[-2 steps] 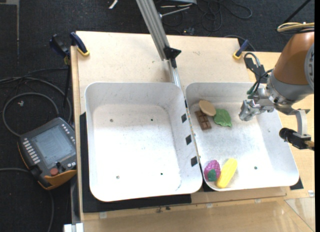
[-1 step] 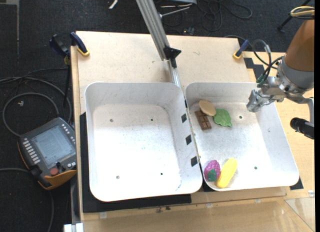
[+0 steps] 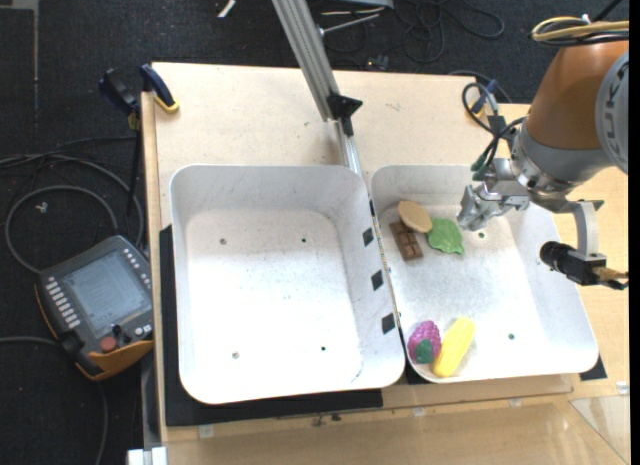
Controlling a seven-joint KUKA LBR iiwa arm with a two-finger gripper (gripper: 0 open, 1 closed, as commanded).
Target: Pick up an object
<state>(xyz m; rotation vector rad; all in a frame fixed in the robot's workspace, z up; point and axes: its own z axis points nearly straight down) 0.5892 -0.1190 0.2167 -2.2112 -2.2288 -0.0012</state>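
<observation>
Green, flat and leaf-shaped, a soft plastic toy (image 3: 446,238) lies on the floor of the right-hand shallow white bin (image 3: 545,298), and the grey arm's two-finger gripper (image 3: 472,215) hangs just beside its upper right edge. Whether the tips touch it cannot be told, and the view is too coarse to say whether they stand wide or narrow. Nothing is seen between them, so by this view the pick is not yet made. Just left of the green toy sit a tan oval piece (image 3: 415,217) and a brown chocolate-bar block (image 3: 406,243). Well apart, at the bin's near corner, lie a pink-and-green berry toy (image 3: 424,339) and a yellow corn-shaped toy (image 3: 454,345). Judging from the position, closing on something and lifting it clear remain.
</observation>
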